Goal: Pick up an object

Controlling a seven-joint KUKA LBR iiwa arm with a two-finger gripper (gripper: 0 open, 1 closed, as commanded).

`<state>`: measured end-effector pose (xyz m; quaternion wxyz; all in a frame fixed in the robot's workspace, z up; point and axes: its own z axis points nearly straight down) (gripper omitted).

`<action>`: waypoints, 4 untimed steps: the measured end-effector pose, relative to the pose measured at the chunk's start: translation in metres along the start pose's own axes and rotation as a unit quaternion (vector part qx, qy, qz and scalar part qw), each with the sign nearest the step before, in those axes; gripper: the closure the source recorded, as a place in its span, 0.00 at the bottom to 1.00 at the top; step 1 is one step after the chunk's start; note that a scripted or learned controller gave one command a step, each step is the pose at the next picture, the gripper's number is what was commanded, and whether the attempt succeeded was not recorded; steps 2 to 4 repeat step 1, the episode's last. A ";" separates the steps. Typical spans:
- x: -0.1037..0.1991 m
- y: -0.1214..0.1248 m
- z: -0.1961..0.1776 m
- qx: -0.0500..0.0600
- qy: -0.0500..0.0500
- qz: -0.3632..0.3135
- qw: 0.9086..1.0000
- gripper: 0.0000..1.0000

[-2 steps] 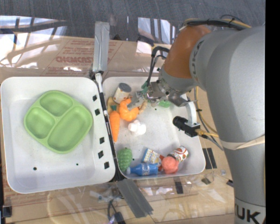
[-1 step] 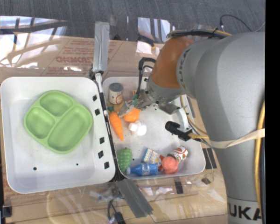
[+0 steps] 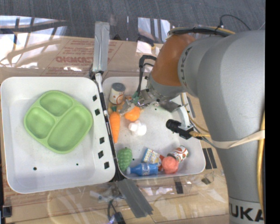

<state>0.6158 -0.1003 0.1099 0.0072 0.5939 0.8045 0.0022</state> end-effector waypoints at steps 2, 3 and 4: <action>0.083 -0.019 -0.084 0.006 0.005 -0.054 0.999 1.00; 0.083 -0.019 -0.084 0.006 0.005 -0.054 0.999 1.00; 0.083 -0.019 -0.084 0.006 0.005 -0.054 0.999 1.00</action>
